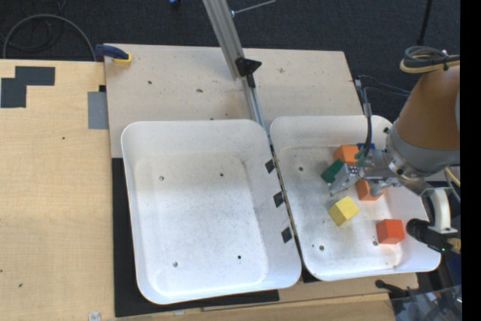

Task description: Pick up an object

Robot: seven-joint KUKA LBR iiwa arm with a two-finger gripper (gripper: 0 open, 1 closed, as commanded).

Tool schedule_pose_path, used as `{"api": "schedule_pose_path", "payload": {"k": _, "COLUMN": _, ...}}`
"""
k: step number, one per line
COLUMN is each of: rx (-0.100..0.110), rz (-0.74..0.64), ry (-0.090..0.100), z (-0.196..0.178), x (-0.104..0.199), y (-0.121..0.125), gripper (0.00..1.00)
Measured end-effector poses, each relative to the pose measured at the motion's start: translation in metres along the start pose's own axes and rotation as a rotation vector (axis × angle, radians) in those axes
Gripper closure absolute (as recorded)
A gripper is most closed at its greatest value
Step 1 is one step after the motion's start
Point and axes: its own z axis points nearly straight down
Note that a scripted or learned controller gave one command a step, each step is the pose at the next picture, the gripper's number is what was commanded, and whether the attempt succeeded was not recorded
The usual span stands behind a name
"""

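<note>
Several small blocks lie in the right bin (316,133): a green one (331,171), an orange one (346,154), a yellow cube (343,210), a small orange piece (368,190) and a red-orange cube (389,231). My gripper (356,177) reaches in from the right and hangs low over the cluster, between the green block and the small orange piece, just above the yellow cube. The view does not let me make out anything held in it.
The left bin (143,139) sits beside the right one, with black clips (278,199) along the shared divider. A slanted aluminium post (222,15) rises behind the bins. The arm's orange band (432,105) fills the right side.
</note>
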Motion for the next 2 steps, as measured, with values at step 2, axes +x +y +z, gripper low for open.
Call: {"api": "schedule_pose_path", "payload": {"k": 2, "rx": -0.007, "rz": -0.011, "ry": -0.004, "z": -0.018, "x": -0.065, "y": 0.146, "gripper": 0.0}}
